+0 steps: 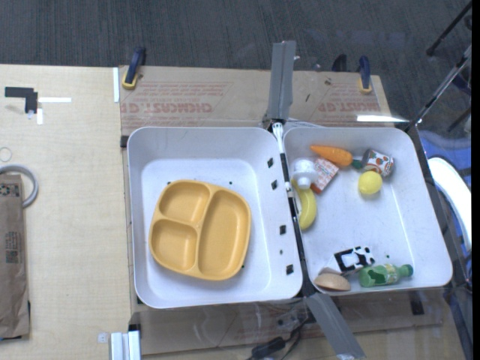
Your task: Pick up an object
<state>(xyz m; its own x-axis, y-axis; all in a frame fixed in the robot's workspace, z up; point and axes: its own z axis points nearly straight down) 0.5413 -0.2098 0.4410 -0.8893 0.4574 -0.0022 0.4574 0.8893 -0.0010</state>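
Toys await picking in the right bin [420, 223].
The lemon [369, 184], clear beside the carrot [332, 154], suits a straight-down grasp; gripper state cannot be told.

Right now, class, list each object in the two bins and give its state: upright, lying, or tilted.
Yellow divided plastic plate: lying flat, left bin.
Yellow toy banana: lying flat, right bin.
Orange toy carrot: lying on its side.
Yellow toy lemon: resting on the floor.
Green toy bottle: lying on its side.
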